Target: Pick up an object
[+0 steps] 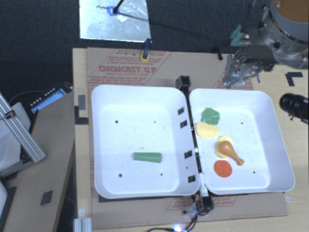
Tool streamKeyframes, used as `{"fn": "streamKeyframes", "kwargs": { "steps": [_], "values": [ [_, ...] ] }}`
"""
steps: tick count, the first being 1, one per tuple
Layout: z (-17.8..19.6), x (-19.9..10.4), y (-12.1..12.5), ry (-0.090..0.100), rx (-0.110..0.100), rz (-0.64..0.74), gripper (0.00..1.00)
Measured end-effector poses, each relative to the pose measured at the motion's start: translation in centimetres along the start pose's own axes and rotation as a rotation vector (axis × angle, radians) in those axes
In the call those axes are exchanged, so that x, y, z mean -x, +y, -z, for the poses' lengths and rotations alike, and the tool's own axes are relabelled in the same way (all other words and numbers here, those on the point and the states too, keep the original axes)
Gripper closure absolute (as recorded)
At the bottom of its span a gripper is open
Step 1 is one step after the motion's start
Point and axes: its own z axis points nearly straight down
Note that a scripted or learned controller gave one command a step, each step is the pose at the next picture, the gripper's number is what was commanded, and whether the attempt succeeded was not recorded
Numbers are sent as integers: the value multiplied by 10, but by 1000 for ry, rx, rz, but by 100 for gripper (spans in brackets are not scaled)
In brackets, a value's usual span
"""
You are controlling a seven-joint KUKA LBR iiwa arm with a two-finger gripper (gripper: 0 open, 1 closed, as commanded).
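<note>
The right bin (263, 105) holds a green leafy piece (210, 115), a pale yellow block (207, 130), an orange-and-yellow drumstick shape (227, 149) and a red disc (222, 168). A green cylinder (147, 157) lies alone in the left bin (106, 110). My gripper (235, 76) hangs above the back rim of the right bin, up and to the right of the green leafy piece, with nothing visible between its fingers.
A silver sheet (114, 12) lies behind the bins, and a yellow-and-blue clip (145, 51) sits on the cardboard behind the left bin. Black clips (186, 124) line the seam between the bins. A metal frame (17, 134) stands at the far left.
</note>
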Motion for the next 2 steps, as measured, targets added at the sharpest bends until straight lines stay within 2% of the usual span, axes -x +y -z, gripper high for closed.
{"fn": "streamKeyframes", "kwargs": {
  "steps": [1,2],
  "values": [
    [-4,55,81,-5,-3,-12,100],
    [-264,11,94,-3,-17,-4,100]
  ]
}}
